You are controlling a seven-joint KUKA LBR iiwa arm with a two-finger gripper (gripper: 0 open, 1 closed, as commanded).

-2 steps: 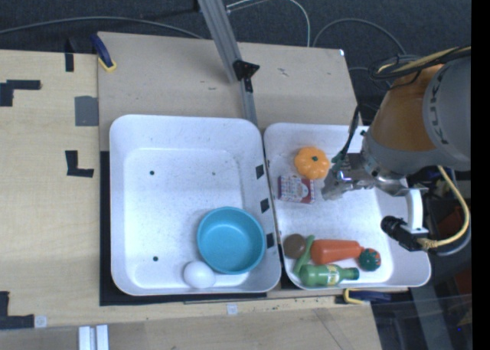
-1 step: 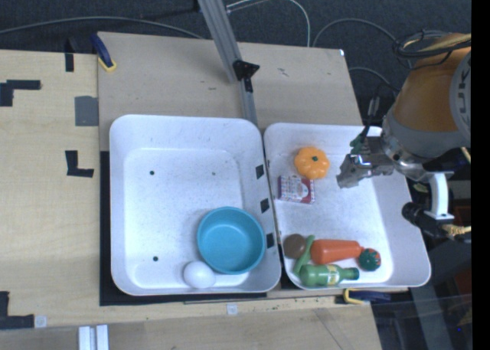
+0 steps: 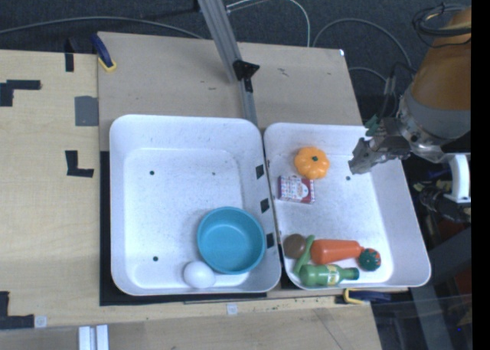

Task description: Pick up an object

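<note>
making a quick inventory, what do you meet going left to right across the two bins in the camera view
white ball → blue bowl → small red and white packet → orange pumpkin → carrot → the robot's hand over the right bin's upper right edge

The arm (image 3: 438,80) has a rounded orange band above a grey wrist. Its end effector (image 3: 367,155) is dark grey, blocky metal.

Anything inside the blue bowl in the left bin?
The blue bowl looks bare inside, only its blue bottom showing. A white ball lies beside its rim, outside it. What lies under the bowl is covered.
</note>
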